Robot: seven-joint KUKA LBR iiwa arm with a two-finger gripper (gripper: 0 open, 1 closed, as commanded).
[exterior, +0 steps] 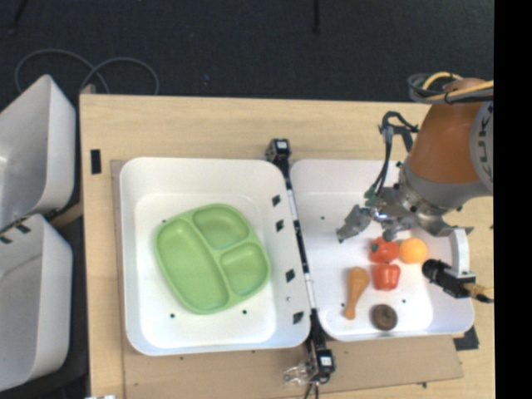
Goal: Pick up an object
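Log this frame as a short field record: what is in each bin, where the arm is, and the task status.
left bin: green divided plate
right bin: two red pepper-like pieces, orange ball, chicken drumstick, brown round piece
arm: reaching in from the right, over the right bin
gripper: above the red pieces; jaws state unclear
task status: nothing visibly held

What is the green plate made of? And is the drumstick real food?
The green plate looks like moulded plastic: one even pale green, smooth, with three pressed-in compartments. The drumstick is probably a plastic toy, going by its uniform tan colour and smooth surface, though the view is too coarse to be sure.
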